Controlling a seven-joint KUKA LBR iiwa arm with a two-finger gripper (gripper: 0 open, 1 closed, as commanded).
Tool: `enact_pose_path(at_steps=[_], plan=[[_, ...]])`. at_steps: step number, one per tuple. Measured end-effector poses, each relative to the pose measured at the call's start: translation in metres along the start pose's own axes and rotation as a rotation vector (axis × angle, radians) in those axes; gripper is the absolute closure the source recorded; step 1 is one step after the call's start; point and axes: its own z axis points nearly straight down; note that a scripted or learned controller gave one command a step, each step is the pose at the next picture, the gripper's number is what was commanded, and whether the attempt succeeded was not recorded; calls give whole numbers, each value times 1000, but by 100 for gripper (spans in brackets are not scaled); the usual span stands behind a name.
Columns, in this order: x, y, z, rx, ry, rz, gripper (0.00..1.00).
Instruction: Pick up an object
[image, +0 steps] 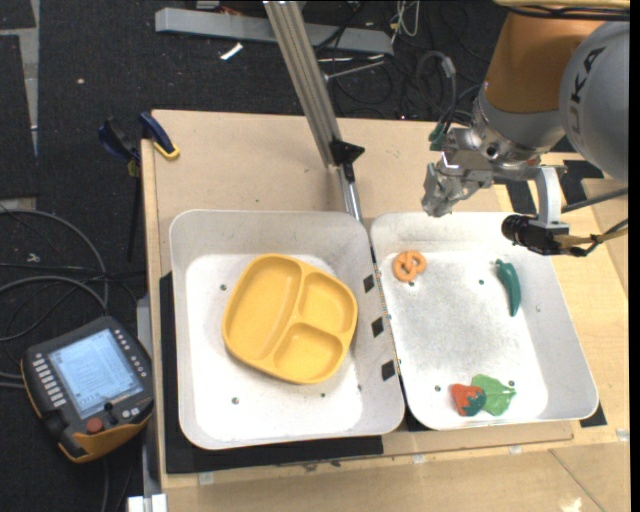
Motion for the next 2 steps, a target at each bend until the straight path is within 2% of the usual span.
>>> enact_pose_path(at_steps=[1,2], plan=[[50,-8,4,0,0,-1,100],[103,-13,29,1,0,-1,100]])
